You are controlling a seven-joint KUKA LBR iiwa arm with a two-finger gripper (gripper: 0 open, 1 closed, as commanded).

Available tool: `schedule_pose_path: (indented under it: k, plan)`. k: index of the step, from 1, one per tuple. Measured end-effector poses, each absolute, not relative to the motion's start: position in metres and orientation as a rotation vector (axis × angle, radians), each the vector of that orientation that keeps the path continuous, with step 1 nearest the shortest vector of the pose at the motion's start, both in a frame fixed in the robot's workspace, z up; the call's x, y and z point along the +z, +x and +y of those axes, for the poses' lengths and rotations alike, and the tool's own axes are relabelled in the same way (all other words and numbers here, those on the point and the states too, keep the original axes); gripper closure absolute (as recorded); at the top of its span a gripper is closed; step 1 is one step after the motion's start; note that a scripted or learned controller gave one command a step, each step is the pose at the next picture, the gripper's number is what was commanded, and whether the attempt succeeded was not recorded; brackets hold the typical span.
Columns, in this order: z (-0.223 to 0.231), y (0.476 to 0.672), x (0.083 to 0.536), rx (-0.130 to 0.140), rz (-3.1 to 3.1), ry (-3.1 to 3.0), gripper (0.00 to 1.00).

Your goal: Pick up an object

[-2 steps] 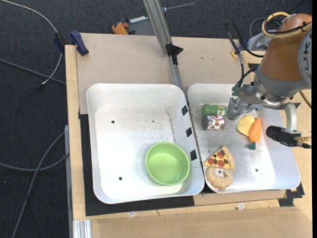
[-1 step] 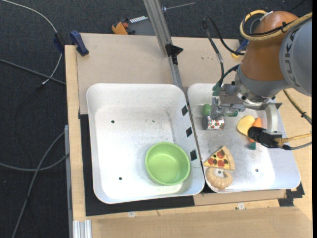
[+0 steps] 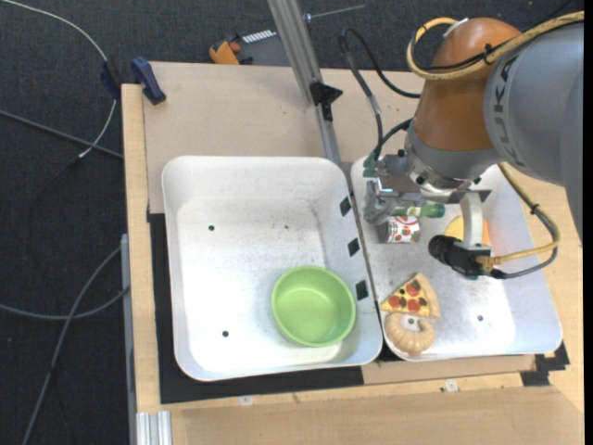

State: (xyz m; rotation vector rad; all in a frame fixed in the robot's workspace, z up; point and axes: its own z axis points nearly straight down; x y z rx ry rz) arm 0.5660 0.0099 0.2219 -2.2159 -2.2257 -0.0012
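Observation:
My gripper (image 3: 391, 209) hangs low over the upper left part of the right bin (image 3: 519, 327), under the arm's orange band. A small red, white and green can (image 3: 404, 229) lies just below and touching the gripper's tip in this view; whether it is gripped is unclear. A pizza slice (image 3: 411, 297) and a tan donut (image 3: 410, 333) rest near the bin's front left corner. A yellow object (image 3: 456, 228) peeks out beside the wrist, mostly hidden by the arm.
A green bowl (image 3: 313, 305) sits in the front right part of the left bin (image 3: 213, 221). A black part on a yellow cable (image 3: 456, 252) hangs off the arm. A metal pole (image 3: 298, 40) slants across the back, above the wall between the bins.

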Motion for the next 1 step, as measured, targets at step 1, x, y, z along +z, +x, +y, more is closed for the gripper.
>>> schedule_pose_path:
  k: [1]
  plan:
    - [0.0636,0.5639,0.2177,-0.001,-2.226,-2.215,1.00]
